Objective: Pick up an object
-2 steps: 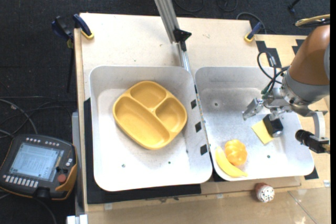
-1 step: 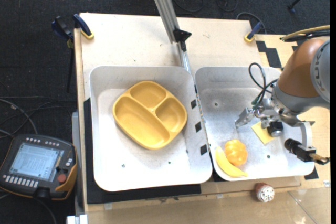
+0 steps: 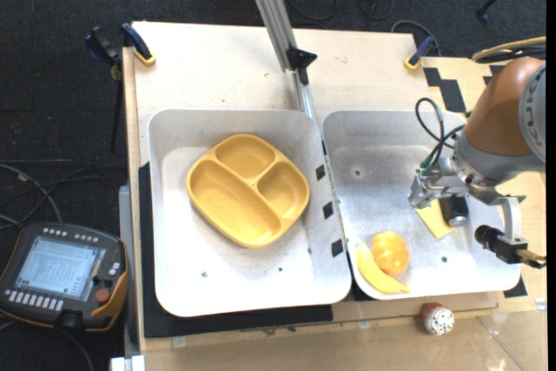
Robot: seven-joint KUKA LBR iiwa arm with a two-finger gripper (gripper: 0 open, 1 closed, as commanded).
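I see the claw (image 3: 432, 202) down on a yellow block (image 3: 434, 221); its grip state I can't tell.

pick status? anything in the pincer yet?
Done: the arm has reached into the right white bin, its pincer low over the flat yellow square piece. In hand: nothing visibly; I can't tell whether the piece is gripped. Left: the grasp and lift. The orange round fruit and yellow banana lie untouched; the yellow divided plate sits in the left bin.

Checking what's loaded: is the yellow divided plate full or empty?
Empty: all three compartments of the plate show bare yellow.
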